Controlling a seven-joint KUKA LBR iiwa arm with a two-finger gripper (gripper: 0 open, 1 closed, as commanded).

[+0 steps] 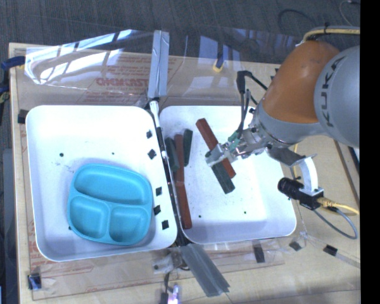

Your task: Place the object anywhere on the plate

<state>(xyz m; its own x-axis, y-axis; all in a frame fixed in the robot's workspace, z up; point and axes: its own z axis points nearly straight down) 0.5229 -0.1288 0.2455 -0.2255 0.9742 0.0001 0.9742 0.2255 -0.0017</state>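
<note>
A blue three-compartment plate [109, 204] is seen lying in the nearer part of the left bin [44, 132], its sections bare and nothing yet set on it. Across the shared wall from the plate, in the right bin [266, 217], a long brown stick [182, 195] lies along that wall with two dark sticks [180, 147] just beyond it, apparently left where they fell. Further from the plate, toward the middle of that bin, a reddish-brown bar [207, 134] and a dark block [226, 181] lie in a slanted line, and the gripper [223, 154] is poised right over where they meet, likely lowered there for a pick. Whether the pincer is spread or pinching one of them cannot be told from this angle. The grey-and-orange arm [304, 94] is seen behind, reaching in over the far edge of the right bin.
</note>
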